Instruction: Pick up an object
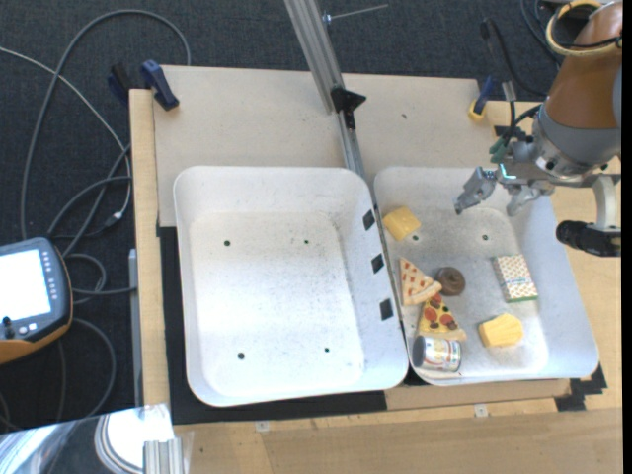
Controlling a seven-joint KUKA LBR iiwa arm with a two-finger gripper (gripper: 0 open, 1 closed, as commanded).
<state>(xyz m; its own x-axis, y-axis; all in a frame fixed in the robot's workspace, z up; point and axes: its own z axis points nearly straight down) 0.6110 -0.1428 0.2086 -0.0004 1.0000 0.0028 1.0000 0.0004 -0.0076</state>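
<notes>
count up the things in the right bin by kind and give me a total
Cheese blocks: 2
Pizza slices: 2
Chocolate donut: 1
Can: 1
Patterned box: 1
Total: 7

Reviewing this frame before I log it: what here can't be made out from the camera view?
- end effector: small and blurred over the right bin; whether it grips anything is unclear.
- Tin can: lies on its side at the bin's near rim; its label is too small to read.
- Patterned packet: print too small to read.
- Handheld pendant: cut off by the left edge.
</notes>
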